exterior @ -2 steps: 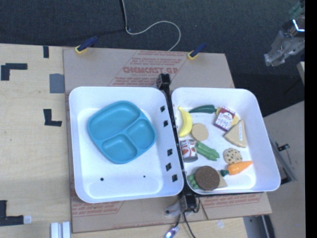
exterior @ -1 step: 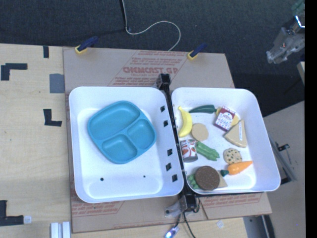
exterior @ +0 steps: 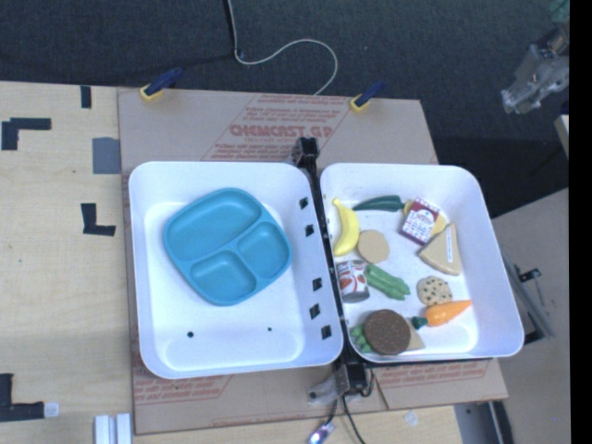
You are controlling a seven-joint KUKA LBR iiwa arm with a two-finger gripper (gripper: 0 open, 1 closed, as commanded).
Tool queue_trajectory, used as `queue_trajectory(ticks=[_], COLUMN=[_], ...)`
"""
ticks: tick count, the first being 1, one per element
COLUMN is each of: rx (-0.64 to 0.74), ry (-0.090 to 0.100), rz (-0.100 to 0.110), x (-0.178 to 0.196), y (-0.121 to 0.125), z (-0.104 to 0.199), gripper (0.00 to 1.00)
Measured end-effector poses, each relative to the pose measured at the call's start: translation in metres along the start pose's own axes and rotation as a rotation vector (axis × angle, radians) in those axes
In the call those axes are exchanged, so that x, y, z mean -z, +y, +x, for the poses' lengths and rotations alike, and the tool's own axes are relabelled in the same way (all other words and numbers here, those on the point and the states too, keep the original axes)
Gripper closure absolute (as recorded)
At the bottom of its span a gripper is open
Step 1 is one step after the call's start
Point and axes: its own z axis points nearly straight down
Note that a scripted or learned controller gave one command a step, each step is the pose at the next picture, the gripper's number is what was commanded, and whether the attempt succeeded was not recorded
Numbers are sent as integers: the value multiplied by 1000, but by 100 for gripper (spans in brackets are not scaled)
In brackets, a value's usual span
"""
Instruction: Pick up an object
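- Cardboard sheet under the bins, red print reads roughly "CHEMCAST GP"; smaller lines below it too blurred to read.
- Two yellow-and-blue clamps, one at the sheet's upper left corner, one at upper right.
- Two white bins side by side, touching along a black middle seam: left bin, right bin.
- Left bin: one blue divided plate, three compartments, nothing in them.
- Right bin holds the toy food, ten pieces counted:
- one banana by the seam, upper left
- one dark green pepper just right of the banana's top
- one small red-and-white carton, label unreadable
- one tan round disc touching the banana
- one cheese wedge below the carton
- one can with red-and-white label, text unreadable
- one green pea pod beside the can
- one cookie
- one carrot near the lower right wall
- one burger with brown patty on top, at the front wall.
- Gripper at upper right, well outside and above the bins, over dark floor; nothing seen in it, finger opening can't be told, too blurred.
- One white cable looping on the floor behind the bench.
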Motion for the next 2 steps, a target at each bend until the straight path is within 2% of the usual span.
queue_trajectory(ticks=[2], rx=[2], ry=[-2], rz=[0], x=[20], y=[1], z=[1], gripper=[100])
